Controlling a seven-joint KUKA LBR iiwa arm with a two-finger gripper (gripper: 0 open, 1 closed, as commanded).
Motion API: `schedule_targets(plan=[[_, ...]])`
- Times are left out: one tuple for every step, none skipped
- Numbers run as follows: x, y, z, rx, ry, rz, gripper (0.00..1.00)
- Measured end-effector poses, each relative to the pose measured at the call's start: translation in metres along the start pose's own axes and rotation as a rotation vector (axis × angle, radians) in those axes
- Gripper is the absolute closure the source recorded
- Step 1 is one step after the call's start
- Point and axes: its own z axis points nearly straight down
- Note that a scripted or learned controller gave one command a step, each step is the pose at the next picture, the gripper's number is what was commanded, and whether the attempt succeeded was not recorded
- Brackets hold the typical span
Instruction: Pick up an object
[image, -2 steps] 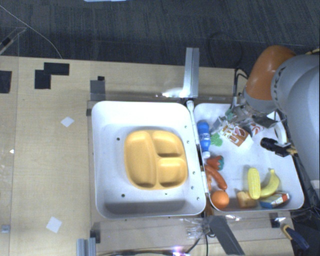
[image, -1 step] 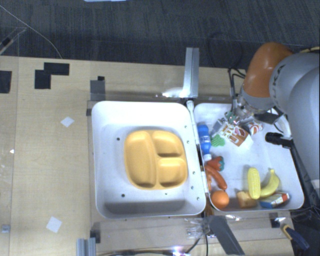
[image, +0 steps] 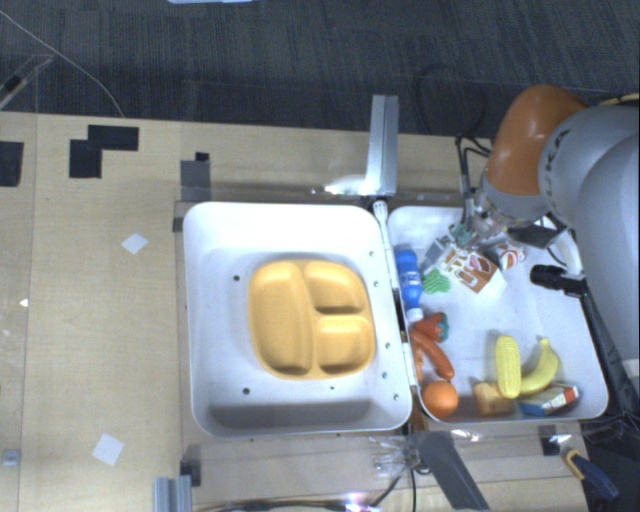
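— How many bins on the worktop (image: 90, 330)?
— Two: the left bin (image: 215, 400) and the right bin (image: 590, 375).
— What's in the left?
— One yellow divided tray (image: 308, 318).
— And the right?
— One blue bottle (image: 406, 272), one banana (image: 543, 368), one corn cob (image: 508, 365), one orange (image: 439, 398), one sausage (image: 436, 355), one printed carton (image: 470, 268), and one green sprig (image: 436, 283).

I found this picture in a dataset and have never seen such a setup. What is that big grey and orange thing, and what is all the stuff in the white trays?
It is a robot arm that reaches in from the right; one camera looks down at a slant. Its gripper hangs over the right bin, near a small carton. That bin also holds toy food: a banana, corn, an orange, a blue bottle. The left bin holds a yellow divided tray. Nothing looks held.
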Motion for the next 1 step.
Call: schedule_targets(plan=[[-0.0055, -0.0048, 0.0008, 0.007, 0.006, -0.190, 0.00]])
